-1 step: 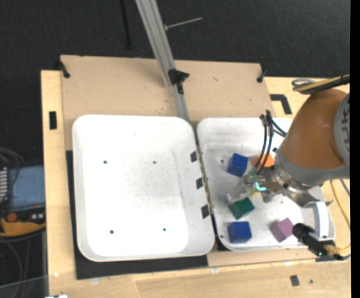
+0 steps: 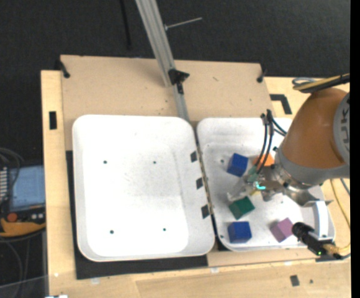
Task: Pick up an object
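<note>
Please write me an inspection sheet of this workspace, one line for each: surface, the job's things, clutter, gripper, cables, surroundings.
Surface: wooden bench bearing a left bin and a right bin, side by side.
Job's things: all in the right bin: upper blue block, lower blue block, green block, purple block, and an orange piece partly hidden by the arm.
Clutter: nothing seen.
Gripper: gripper low over the right bin, just above the green block; grasp cannot be judged.
Cables: black cables run along the arm; more cables lie left of the bench.
Surroundings: dark floor, a metal pole, a blue-screened device at left.
</note>
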### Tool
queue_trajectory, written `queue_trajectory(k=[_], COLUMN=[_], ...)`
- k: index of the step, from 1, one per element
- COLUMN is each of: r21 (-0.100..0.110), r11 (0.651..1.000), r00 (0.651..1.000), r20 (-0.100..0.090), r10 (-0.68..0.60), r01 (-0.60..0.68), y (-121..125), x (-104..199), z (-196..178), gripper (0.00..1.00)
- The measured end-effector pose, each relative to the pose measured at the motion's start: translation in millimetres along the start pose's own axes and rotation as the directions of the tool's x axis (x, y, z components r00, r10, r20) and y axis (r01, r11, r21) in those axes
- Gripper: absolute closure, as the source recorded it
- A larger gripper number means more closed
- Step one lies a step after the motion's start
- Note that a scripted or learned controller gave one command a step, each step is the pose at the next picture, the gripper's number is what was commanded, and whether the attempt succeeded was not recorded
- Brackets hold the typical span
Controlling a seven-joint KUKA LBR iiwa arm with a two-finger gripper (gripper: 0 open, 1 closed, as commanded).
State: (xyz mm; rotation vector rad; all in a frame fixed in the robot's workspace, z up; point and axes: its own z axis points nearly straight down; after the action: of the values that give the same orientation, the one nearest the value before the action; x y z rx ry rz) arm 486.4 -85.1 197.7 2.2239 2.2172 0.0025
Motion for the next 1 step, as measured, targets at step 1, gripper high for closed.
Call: queue_trajectory(k=[1], r21=[0.006], r11=[1.000], r00=[1.000], r20=[0.001], r10=[-0.001], r01=[0.001], y=[-1.8], x=[-2.5], z=[42.4], gripper=[0.00])
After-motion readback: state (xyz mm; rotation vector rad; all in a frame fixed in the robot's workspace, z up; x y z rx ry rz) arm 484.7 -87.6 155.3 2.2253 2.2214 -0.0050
